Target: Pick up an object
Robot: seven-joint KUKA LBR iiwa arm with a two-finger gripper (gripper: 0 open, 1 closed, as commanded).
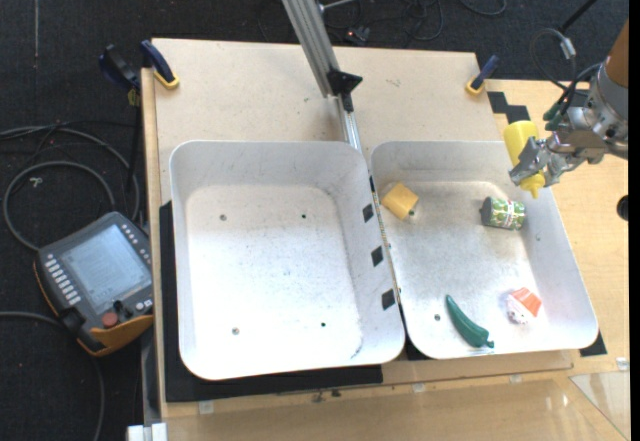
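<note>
Gripping a yellow object between its fingers, the gripper hangs above the right bin's far right edge. Below lie a yellow block, green can, green pepper and orange-white toy, likely spare targets.

No legible text, perhaps from blur.

one fixed camera above (slanted) overlooking both bins.
</note>
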